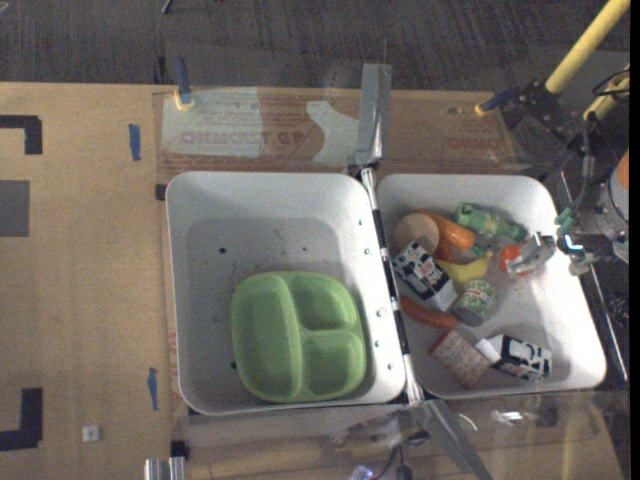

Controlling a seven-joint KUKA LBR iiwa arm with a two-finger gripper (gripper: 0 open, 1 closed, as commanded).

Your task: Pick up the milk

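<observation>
So you've got two cow-print cartons in the right bin [560,203], and that's your first headache. One milk carton [423,274] sits hard against the left wall of that bin, just near of a tan round thing [416,232] and touching the banana [466,267]; its long axis runs diagonally, far-left to near-right. The other carton [518,357] lies flat in the near-right part of the bin, long axis roughly left-right, just beside a brown packet [458,357]. Your gripper [572,240] hangs at the right edge of the bin, up around the far half, and honestly it's a dark blur at that spot, so I can't tell how the jaws stand. Nothing looks held. Relation that matters: from the gripper, the flat carton lies toward the near side and a little left, with open bin floor around it, while the left-wall one is right across the pile, past the green bottle [488,220] and the little can [477,299]. I'd guess the flat one is the easier grab, with the jaws set across its short side. The green tray [298,336] in the left bin [200,208] isn't involved.
</observation>
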